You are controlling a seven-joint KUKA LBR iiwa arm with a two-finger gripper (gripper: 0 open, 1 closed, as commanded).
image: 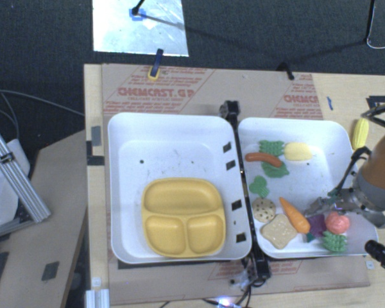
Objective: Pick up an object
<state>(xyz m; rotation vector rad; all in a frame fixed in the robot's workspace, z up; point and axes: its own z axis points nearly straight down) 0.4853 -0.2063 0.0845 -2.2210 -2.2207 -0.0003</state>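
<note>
Two shallow white bins sit side by side on a cardboard-covered bench, seen from above at a slant. The left bin (125, 172) holds a yellow three-compartment tray (183, 216), which lies flat toward the near edge. The right bin (330, 146) holds a scatter of toy foods. At its far side, a leafy green piece (272, 149) lies beside a pale yellow lemon-like piece (298, 151), and a small red-orange sausage (265, 158) lies across a second green piece just in front of them. Nearer the middle is a small green broccoli-like piece (259, 187), with a round speckled cookie (264, 209) just beneath it. A tan slice of toast (279, 231) lies at the near edge, touching the lower end of an orange carrot (294, 215) that lies at a slant. To the right of the carrot, a purple piece (317, 224), a red tomato-like piece (337, 222) and a green bumpy piece (334, 242) are clustered in the near right corner. A yellow corn-like piece (360, 133) rests on or just beyond the right rim of this bin.

The grey arm enters from the right, and its gripper (322, 205) is low over the near right corner, just beside the purple and red pieces. Its dark fingers (316, 204) point left toward the carrot; whether they are spread or closed cannot be told, and no object is visibly between them.
</note>
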